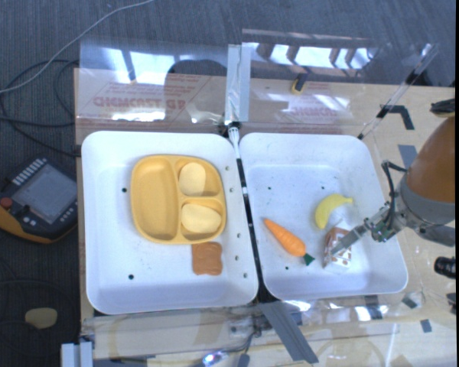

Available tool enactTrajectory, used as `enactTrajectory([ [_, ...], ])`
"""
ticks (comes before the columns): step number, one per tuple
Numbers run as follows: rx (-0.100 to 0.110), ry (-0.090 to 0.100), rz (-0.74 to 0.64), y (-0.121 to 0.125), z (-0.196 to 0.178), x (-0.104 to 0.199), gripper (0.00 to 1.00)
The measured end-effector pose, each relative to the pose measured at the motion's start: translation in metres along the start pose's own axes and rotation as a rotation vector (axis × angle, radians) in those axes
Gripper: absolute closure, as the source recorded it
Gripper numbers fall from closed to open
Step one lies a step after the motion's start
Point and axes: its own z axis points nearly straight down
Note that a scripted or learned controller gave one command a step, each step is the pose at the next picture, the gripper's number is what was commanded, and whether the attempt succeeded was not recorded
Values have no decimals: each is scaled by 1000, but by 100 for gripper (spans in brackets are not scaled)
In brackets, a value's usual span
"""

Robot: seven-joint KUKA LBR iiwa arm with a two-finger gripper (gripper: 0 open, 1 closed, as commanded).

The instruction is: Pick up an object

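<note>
Brown-white wedge-shaped object (pixel 337 248) in right bin (pixel 291 155); gripper (pixel 341 243) on it, grip state unclear.

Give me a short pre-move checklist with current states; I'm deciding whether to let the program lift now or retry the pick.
1. Gripper is inside the right bin: ok.
2. Gripper is at a target: ok, it sits at the brown and white wedge-shaped item.
3. Item is secured between the fingers: cannot tell, the contact is too small to read.
4. Neighbours are clear of the target: not ok, the yellow banana lies just above it, and the carrot lies just to its left.
5. Left bin contents are out of the way: ok, the yellow divided tray and the brown piece lie across the divider.
</note>
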Motion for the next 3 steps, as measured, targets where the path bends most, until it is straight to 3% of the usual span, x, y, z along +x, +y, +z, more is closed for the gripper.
enactTrajectory([
  [1,-16,-18,171,41,63,35,0],
  [2,-10,-7,170,41,58,37,100],
  [3,5,-2,400,83,-26,118,100],
])
